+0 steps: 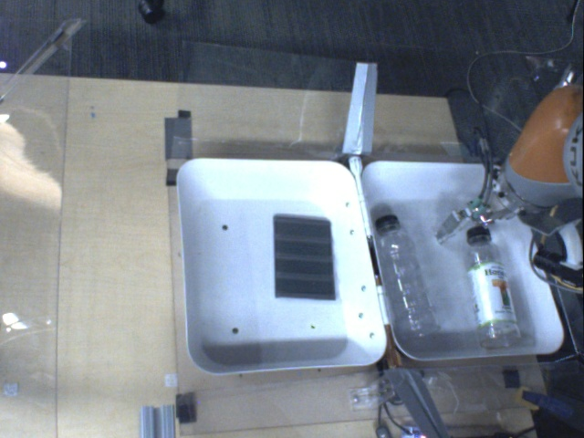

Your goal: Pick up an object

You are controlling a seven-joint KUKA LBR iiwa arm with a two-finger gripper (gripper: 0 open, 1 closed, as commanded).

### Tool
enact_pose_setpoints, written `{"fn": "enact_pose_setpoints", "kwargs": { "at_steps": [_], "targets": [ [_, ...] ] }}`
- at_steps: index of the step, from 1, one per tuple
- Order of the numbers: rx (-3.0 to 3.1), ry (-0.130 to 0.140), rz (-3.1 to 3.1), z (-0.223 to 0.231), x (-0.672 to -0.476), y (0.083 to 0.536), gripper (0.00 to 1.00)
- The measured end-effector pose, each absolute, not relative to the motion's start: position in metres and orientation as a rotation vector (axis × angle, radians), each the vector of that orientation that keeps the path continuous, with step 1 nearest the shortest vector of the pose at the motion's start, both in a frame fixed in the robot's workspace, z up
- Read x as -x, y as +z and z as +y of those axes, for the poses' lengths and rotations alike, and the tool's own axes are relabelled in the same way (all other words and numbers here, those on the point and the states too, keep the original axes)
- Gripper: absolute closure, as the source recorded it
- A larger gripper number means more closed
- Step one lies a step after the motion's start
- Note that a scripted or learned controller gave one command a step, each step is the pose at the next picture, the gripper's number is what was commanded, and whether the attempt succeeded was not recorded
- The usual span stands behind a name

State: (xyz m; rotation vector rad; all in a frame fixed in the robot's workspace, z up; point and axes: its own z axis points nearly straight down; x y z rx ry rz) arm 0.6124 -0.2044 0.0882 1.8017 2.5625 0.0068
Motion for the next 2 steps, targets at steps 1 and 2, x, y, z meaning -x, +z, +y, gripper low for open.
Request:
{"fn": "enact_pose_setpoints", "kwargs": {
  "at_steps": [1,2],
  "targets": [
    [-1.793,0.014,2.559,-0.2028,-0.6157,0.1015,1.0],
    [-1.793,0.014,2.559,-0.2028,-0.6156,0.1015,0.0]
  ]
}}
